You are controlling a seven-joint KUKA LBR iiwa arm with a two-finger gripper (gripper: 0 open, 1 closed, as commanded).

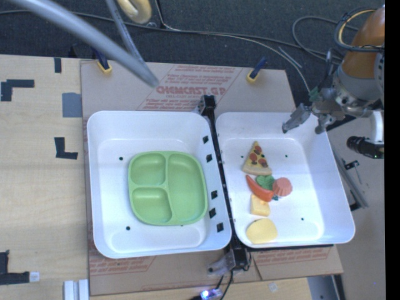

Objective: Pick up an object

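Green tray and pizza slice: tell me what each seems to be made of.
Green tray: likely moulded plastic, with a smooth, slightly glossy, uniform colour and rounded compartment ridges. Pizza slice: probably toy plastic or rubber, with flat matte colours and simple moulded toppings; the exact material is unclear.

One fixed overhead camera, slanting down on both bins [94,186].

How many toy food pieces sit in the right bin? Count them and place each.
5, all lying down the right bin: pizza slice farthest back, then carrot beside tomato slice, cheese cube, yellow round piece nearest. A green bit between carrot and tomato may be another.
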